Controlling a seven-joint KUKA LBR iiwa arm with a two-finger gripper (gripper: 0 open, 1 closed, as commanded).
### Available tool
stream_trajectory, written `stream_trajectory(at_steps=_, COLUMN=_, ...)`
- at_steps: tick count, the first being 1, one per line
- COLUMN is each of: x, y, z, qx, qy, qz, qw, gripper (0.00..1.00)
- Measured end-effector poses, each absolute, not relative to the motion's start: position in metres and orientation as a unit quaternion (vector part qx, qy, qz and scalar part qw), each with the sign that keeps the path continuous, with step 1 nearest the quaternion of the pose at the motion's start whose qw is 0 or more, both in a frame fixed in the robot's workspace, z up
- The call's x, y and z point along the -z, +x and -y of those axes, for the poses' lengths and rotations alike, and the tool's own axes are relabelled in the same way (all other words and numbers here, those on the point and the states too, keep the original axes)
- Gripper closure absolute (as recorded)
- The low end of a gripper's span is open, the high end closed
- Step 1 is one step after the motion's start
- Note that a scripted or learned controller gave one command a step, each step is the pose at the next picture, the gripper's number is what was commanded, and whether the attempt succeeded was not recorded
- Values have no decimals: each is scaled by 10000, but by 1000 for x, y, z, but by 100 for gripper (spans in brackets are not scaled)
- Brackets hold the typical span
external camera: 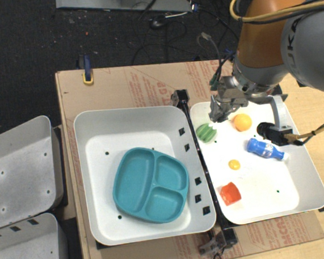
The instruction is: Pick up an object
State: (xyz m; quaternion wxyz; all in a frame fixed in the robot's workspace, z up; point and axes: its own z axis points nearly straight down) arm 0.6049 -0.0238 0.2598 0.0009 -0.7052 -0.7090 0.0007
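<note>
The hand point(219, 112) hangs over the far left corner of the right bin point(273, 192). From this angle I can't tell whether it is released or clenched, and nothing shows gripped in it.

Two candidates lie close by:
- The green piece point(206, 132) is just near-left of the hand, hard by the bin's left wall.
- The orange ball point(242, 122) is just to the hand's right.

Toward the near side lie a blue bottle point(265, 148), a small yellow bit point(234, 164) and a red piece point(230, 193). The left bin point(102, 217) holds a teal plate point(150, 184), prob. too wide & flat to bother with.

My read: this is the approach, w/ no pick made yet. To do it well, commit to one thing rather than dropping between the two.

For the green piece, the wall leaves little room on its left, so the grip should close along the wall's line, not across it. The ball will likely roll at a glancing touch — come straight down, centred over it, and close slowly.

Either way, go low enough to get under the widest part, lift straight up, and check the thing rides along before swinging off over the desk point(135, 83).
</note>
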Motion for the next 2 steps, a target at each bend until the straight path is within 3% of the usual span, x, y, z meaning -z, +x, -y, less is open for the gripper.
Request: stream_trajectory(at_steps=2, x=-234, y=570, z=-67, qx=-9, qy=-7046, qz=7096, qw=13, gripper=100)
